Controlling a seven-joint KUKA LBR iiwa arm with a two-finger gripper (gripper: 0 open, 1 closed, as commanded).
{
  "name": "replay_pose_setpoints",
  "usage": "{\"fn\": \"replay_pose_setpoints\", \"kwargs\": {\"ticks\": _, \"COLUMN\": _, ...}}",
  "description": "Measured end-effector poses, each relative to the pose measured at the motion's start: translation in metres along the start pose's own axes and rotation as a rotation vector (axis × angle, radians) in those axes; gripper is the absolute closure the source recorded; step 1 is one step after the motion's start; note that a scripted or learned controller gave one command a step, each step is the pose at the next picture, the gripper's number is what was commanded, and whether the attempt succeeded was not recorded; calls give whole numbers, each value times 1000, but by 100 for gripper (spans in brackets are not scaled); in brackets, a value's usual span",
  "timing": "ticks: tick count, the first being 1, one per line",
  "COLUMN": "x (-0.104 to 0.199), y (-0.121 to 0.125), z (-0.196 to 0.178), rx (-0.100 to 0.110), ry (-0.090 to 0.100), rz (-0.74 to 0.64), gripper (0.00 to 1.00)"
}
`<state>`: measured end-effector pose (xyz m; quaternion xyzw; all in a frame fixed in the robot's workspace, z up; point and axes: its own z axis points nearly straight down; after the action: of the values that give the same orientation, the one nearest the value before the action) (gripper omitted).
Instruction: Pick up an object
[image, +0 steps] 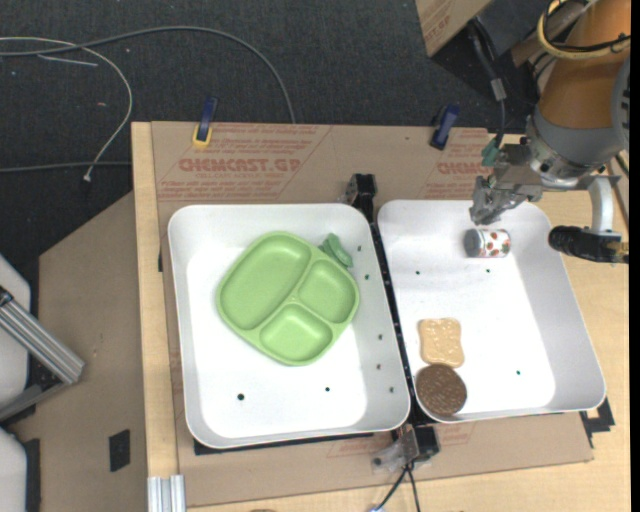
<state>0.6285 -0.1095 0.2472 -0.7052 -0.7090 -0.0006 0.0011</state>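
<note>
gripper (487, 213) above far right bin | small can (488, 242) on its side just below it | finger state: cannot tell

Bench (160, 300): tan board with red printed lettering along the far edge. Two shallow white bins rest directly on it, side by side and touching: left bin (200, 400), right bin (560, 340). Two blue clamps (206, 118) grip the far edge.
</note>
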Motion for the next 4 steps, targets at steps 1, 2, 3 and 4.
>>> {"fn": "replay_pose_setpoints", "kwargs": {"ticks": 1, "x": 44, "y": 8, "z": 3, "rx": 0, "ry": -1, "rz": 0, "gripper": 100}}
{"fn": "replay_pose_setpoints", "kwargs": {"ticks": 2, "x": 96, "y": 2, "z": 14, "rx": 2, "ry": -1, "rz": 1, "gripper": 100}}
{"fn": "replay_pose_setpoints", "kwargs": {"ticks": 3, "x": 144, "y": 17, "z": 12, "rx": -3, "ry": -1, "rz": -1, "gripper": 100}}
{"fn": "replay_pose_setpoints", "kwargs": {"ticks": 4, "x": 189, "y": 24, "z": 15, "rx": -3, "ry": -2, "rz": 2, "gripper": 100}}
